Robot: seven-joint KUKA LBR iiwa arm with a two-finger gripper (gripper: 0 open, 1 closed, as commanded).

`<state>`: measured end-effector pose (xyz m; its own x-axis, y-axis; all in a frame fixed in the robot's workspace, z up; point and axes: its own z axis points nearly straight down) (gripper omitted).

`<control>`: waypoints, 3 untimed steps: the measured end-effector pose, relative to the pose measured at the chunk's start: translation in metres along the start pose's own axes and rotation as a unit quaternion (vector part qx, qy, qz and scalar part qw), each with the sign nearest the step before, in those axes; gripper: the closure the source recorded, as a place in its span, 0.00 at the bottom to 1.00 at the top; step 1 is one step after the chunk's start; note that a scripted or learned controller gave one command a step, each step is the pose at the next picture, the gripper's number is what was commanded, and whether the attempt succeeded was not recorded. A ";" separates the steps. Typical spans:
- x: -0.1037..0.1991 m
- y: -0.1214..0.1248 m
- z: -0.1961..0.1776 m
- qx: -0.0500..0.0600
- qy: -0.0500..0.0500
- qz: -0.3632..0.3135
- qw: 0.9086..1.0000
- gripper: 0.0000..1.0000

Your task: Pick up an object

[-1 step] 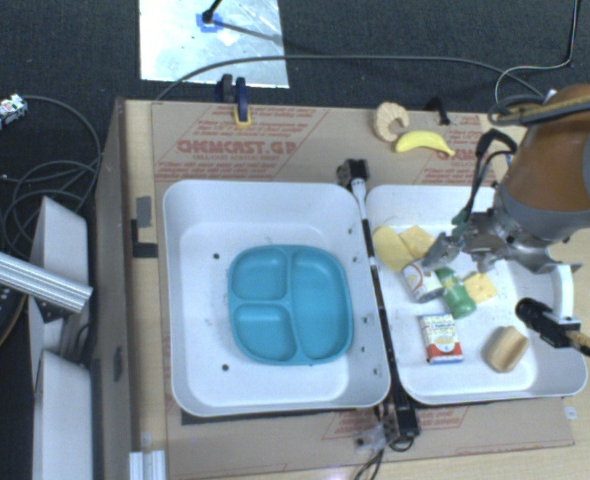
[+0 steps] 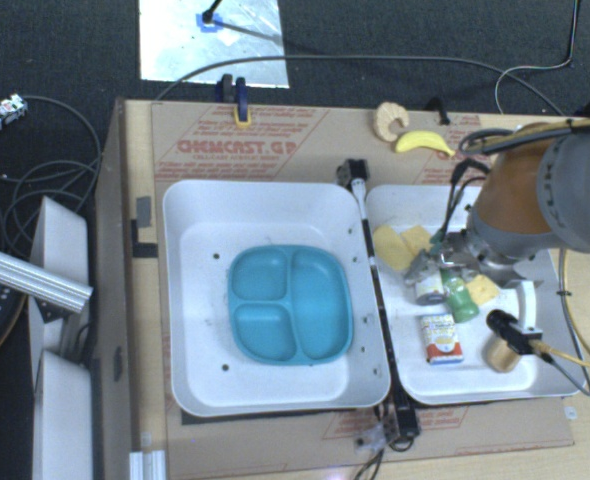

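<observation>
Green bottle: middle of the right bin, hemmed in on every side.
Gripper: low in that bin, close against the bottle's upper left; released or clenched cannot be told.
Yellow block: up-left of the bottle, near the bin's left wall.
Carton: flat, just below the bottle.
Tan lump: lower right of the bottle, near the front rim.
Open room: bare floor lower left of the bottle, beside the carton.
Blue plate: well left of the bottle, centred in the left bin, bare margin all round.
Banana: above the bottle, beyond the far rim.
</observation>
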<state>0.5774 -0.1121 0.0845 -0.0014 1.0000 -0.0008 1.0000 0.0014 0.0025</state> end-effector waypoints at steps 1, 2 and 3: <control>0.006 -0.026 0.000 0.001 0.000 0.000 1.000 0.00; -0.002 -0.064 0.000 0.001 0.000 0.000 1.000 0.00; -0.002 -0.062 -0.011 -0.001 0.000 0.000 1.000 1.00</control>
<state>0.5150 -0.1146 0.0957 -0.0010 1.0000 -0.0015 1.0000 0.0010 0.0053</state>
